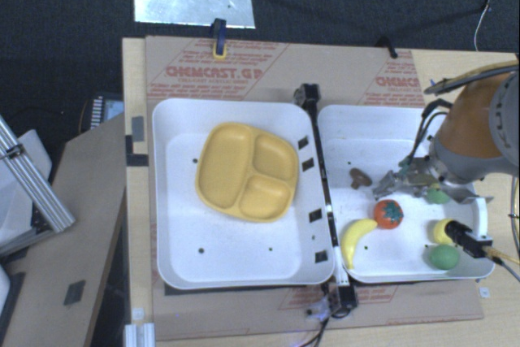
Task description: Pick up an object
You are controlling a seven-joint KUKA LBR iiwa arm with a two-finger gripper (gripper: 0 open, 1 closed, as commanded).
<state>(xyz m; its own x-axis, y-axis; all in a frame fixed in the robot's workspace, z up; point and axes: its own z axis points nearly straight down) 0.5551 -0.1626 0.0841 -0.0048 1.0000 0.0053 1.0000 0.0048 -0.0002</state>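
The right bin [366,122] holds several small objects. A yellow banana [356,238] lies near its front left corner. Just right of the banana sits a red-orange ball with a teal patch [388,213]. A small brown piece [359,176] lies further back. A green round fruit [444,257] and a small yellow fruit [443,231] rest near the front right wall. My gripper [400,183] reaches in from the right and hangs low just behind the red-orange ball, right of the brown piece. A light green object [439,195] peeks out partly hidden beneath the wrist.
The left bin [175,256] carries a yellow divided plate [246,171] in its middle. A black divider with clips [318,175] runs between the bins. The grey and orange arm [479,130] covers the right bin's far right side. Cardboard [244,69] lies under both bins.
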